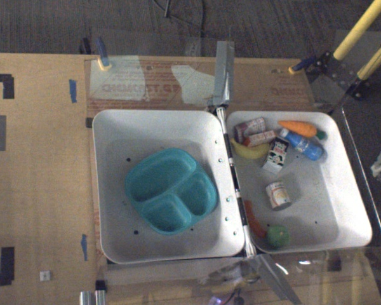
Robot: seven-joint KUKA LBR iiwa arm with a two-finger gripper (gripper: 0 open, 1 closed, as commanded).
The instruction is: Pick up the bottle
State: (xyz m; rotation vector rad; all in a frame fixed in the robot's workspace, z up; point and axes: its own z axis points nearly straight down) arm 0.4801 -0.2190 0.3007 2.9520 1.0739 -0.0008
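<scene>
progress: 0 of 1 steps done | bottle (303, 144) untouched in right bin (343, 196) — beside carrot (298, 128) | finger state and offset — cannot tell

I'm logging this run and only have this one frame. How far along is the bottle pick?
Nothing looks done yet. The blue bottle lies on its side in the right bin, just below the carrot and beside the small carton. Nothing is in hand: no fingers are around the bottle. The whole job is left: reaching the bottle, closing on it and lifting it out of the bin.
</scene>
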